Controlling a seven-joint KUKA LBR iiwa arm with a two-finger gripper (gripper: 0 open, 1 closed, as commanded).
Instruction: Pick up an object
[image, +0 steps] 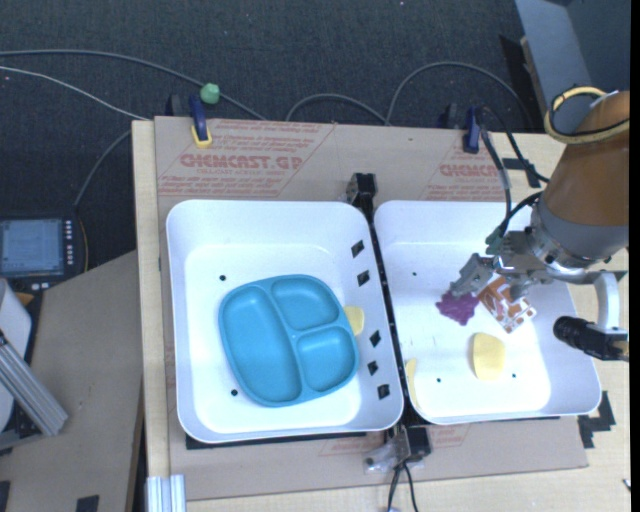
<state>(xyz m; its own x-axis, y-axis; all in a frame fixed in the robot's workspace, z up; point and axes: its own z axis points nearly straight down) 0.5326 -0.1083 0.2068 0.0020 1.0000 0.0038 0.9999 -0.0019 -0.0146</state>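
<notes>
Gripper (487, 283): fingers spread apart, nothing between them, low over the right bin (420, 230).
Purple object (458, 306): bin centre, touching the fingertips at 8 o'clock.
Yellow object (488, 355): near, at 6 o'clock.

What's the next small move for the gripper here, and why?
Probably a short descent. The gripper hangs low in the right bin, right at the purple object, with an orange-and-white item beside it. Nothing shows between the fingers, so the grasp isn't confirmed. The yellow piece lies apart.
</notes>
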